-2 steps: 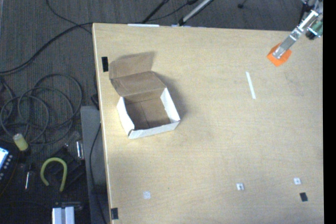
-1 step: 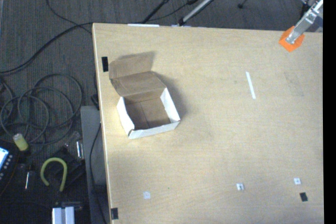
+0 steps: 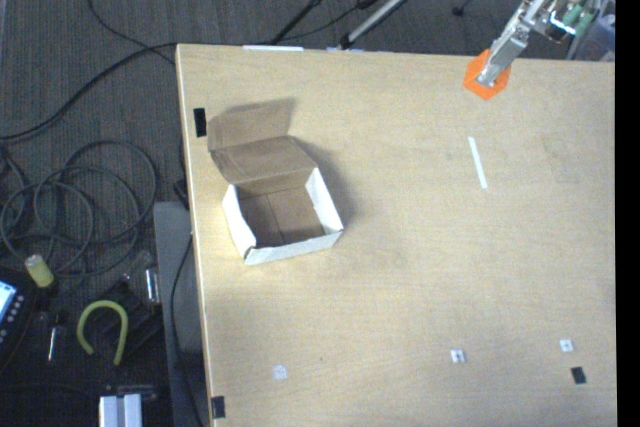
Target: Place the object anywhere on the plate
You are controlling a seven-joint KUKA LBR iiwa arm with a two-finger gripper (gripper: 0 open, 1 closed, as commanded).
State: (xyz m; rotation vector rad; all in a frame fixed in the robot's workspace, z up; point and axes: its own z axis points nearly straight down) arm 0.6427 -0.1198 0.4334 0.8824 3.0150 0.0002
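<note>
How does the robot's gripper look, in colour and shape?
The gripper is slim, light grey to silvery metal, tapering into narrow pale fingers. Behind it the wrist carries small green and dark parts. Its upper end is blurred, so I cannot read any markings there.

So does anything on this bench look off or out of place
Yes. The task calls for a plate, but the bench bears an open cardboard box sitting askew, flap folded back. The gripper holds an orange block at the far edge.

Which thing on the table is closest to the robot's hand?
The small orange block near the table's far edge. The gripper is right at it, while the white strip lies farther off and the open cardboard box sits way over on the left.
</note>
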